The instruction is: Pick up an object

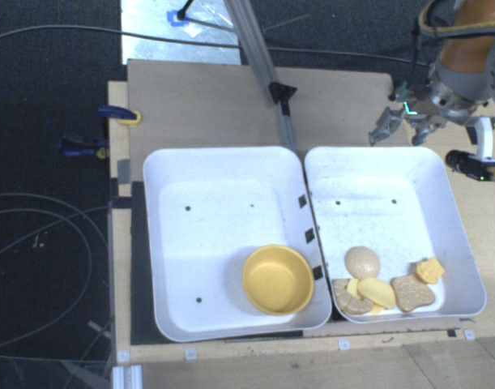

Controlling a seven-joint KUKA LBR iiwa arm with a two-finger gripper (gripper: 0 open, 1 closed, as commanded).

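Gripper (pixel 401 130) hovering past right bin's (pixel 454 209) far edge, jaws apart, gripping nothing; food pieces (pixel 385 286) lying clustered diagonally opposite, along near edge.

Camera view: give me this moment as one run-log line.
arm: above far edge of right bin | hand: open, holding nothing | right bin: food pieces at near end | left bin: yellow bowl

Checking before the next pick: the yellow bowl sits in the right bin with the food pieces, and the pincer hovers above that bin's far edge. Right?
Not quite. The camera view shows the yellow bowl in the left bin, alone. The food pieces lie in the right bin, and the pincer does hover above that bin's far edge.
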